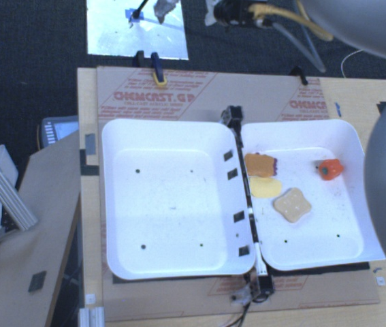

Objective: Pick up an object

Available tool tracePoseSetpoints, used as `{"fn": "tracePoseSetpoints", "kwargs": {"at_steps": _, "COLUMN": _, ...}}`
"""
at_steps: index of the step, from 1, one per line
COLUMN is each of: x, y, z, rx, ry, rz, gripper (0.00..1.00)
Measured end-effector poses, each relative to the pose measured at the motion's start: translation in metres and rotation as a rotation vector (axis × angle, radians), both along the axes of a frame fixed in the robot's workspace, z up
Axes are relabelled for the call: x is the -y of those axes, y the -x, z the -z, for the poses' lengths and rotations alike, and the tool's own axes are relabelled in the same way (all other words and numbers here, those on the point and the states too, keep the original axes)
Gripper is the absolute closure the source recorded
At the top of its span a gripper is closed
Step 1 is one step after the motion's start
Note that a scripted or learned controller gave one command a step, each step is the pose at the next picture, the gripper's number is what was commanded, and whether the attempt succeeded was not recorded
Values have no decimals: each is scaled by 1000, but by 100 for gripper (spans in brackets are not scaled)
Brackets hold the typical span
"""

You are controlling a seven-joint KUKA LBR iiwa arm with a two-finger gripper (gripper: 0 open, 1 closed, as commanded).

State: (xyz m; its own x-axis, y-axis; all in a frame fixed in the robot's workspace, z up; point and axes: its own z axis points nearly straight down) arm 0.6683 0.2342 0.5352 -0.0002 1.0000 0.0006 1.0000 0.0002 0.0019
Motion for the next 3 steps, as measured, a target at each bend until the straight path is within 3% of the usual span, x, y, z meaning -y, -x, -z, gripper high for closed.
{"fn": "tracePoseSetpoints", "kwargs": {"at_steps": 1, "x": 0, "y": 0, "z": -12, "rx": 3, "ry": -1, "rz": -3, "gripper": 100}}
{"fn": "tracePoseSetpoints", "kwargs": {"at_steps": 2, "x": 0, "y": 0, "z": -11, "rx": 2, "ry": -1, "rz": -3, "gripper": 0}}
{"fn": "tracePoseSetpoints", "kwargs": {"at_steps": 3, "x": -1, "y": 0, "z": -23, "rx": 4, "ry": -1, "rz": -6, "gripper": 100}}
